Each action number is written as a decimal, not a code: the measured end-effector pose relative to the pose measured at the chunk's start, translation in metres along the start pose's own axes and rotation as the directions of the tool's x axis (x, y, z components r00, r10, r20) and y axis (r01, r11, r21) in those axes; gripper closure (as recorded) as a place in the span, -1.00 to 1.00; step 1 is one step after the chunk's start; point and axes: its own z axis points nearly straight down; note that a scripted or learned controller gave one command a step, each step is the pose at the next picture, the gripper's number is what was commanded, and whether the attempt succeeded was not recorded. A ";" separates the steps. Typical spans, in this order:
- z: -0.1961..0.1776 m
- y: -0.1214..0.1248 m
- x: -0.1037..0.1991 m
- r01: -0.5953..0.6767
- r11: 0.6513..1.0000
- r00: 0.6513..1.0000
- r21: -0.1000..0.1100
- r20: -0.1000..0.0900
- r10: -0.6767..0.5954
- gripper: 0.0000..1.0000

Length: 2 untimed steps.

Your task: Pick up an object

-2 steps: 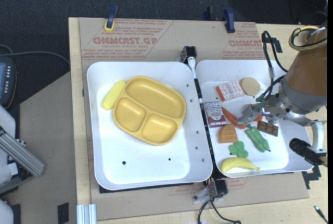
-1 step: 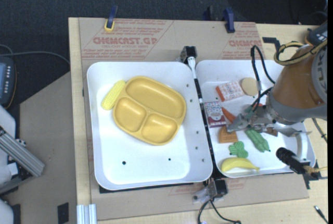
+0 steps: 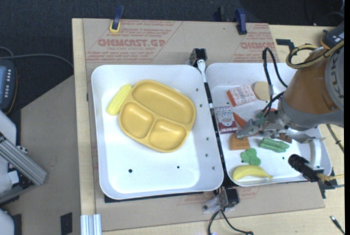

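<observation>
End effector (image 3: 249, 129), jaw state unclear, hovers just above toast slice (image 3: 239, 142) in right bin (image 3: 322, 165).

The grey arm (image 3: 314, 92), with its orange band, reaches in from the right, its wrist bent downward and leftward; the gripper (image 3: 247, 129) sits low, pointing left.

Arm (image 3: 314, 92) cut off by right edge. Hand (image 3: 252, 128) fingertips blurred among toys, grip unclear. Arm hides part of right bin (image 3: 219, 72). Packet (image 3: 224, 117) print unreadable.
</observation>
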 end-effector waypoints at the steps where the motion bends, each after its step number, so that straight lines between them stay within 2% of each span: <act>1: -0.012 0.002 0.000 -0.002 1.000 1.000 -0.007 0.000 0.002 1.00; 2: -0.073 -0.001 0.006 0.001 1.000 1.000 0.000 0.004 -0.001 1.00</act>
